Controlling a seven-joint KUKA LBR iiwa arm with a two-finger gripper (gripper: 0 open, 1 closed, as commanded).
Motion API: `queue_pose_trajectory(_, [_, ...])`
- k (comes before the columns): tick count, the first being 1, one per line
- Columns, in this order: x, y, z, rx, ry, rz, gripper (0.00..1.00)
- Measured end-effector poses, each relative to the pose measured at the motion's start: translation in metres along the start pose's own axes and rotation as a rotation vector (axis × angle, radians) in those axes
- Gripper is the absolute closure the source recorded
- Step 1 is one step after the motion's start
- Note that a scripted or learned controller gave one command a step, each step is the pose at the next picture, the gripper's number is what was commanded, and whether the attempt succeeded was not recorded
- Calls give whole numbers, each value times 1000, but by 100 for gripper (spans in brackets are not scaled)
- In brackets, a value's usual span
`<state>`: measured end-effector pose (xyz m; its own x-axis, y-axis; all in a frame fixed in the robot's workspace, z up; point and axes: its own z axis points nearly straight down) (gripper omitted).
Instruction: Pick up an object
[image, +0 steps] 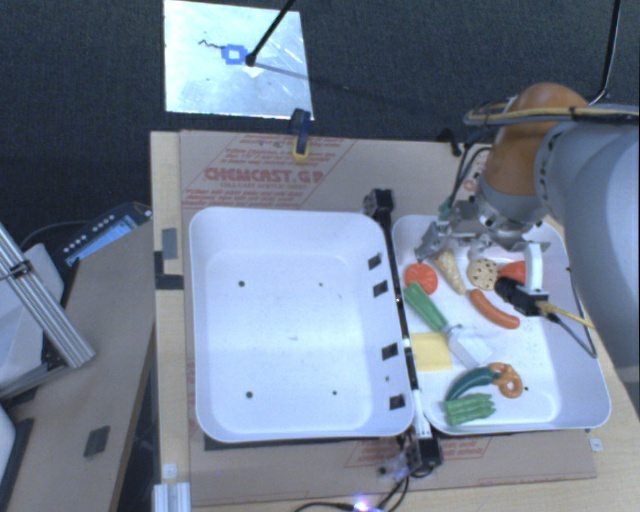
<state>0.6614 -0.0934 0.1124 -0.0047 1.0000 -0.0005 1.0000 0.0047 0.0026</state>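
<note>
From above the table (250, 160), I am reaching in over the right-hand bin (575, 395), my grey arm (590, 170) and its orange band (530, 130) filling the space beyond that bin's far right corner. My gripper (462, 232) is hanging low over the far end of the right-hand bin, just above a pale, cream-coloured piece (452, 270) and beside a speckled round cookie (483, 272). Whether my jaws are spread or pinching anything, I cannot tell from this angle; nothing is plainly showing between them.

The toy food is lying crowded in the right-hand bin. A red tomato (420, 278) is sitting near the bin's inner wall, with a green cucumber (426, 307) lying just in front of it. A yellow block (432, 352) is resting in front of the cucumber, touching a small white piece (468, 347). An orange-red sausage (494, 308) is lying toward the bin's middle. A dark green pepper (472, 381), a brown pretzel (507, 381) and a bundle of green beans (468, 408) are gathering at the bin's near edge.

The left-hand bin (290, 320) is standing just beside the right-hand bin, black clips (380, 290) lining the seam between them.
</note>
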Motion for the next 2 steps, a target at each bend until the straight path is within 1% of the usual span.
queue_pose_trajectory(2, [0,0,0,0,0,0,0])
